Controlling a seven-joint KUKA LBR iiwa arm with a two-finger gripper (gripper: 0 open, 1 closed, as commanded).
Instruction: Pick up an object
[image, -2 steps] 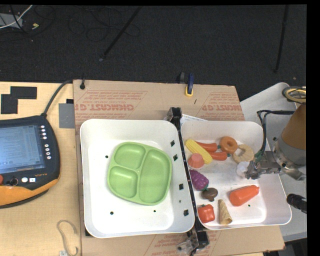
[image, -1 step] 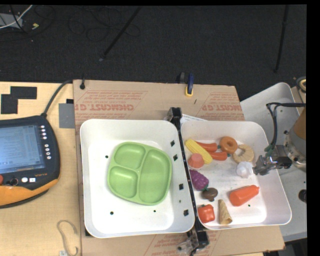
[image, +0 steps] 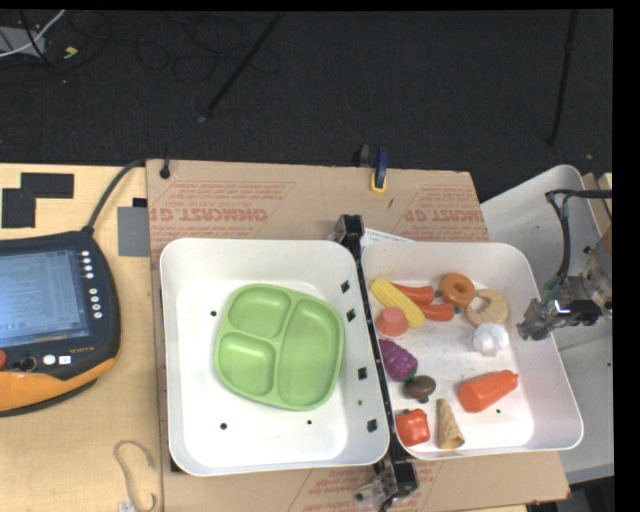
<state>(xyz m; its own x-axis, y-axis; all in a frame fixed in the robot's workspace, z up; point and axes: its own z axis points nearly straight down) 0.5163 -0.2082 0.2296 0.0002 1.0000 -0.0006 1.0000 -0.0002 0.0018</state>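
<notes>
The right bin (image: 545, 415) holds several toy foods: a yellow corn cob (image: 390, 293), a red chili (image: 428, 297), an orange donut (image: 458, 289), a beige ring (image: 491, 306), a white piece (image: 487, 341), a pink round piece (image: 392, 321), purple grapes (image: 398, 358), a brown mushroom (image: 420, 386), an orange carrot (image: 487, 390), a red-orange piece (image: 413, 427) and a cone (image: 449, 424). My gripper (image: 541, 320) hangs at the bin's right rim, level with the white piece and just right of it. It is small and dark against the bench. Nothing shows in its grasp.
The left bin (image: 190, 400) holds a green divided plate (image: 278, 346). A black divider (image: 365, 340) runs between the bins. A tablet-style pendant (image: 50, 310) lies on the bench at far left. Cables (image: 565, 240) hang near the arm on the right.
</notes>
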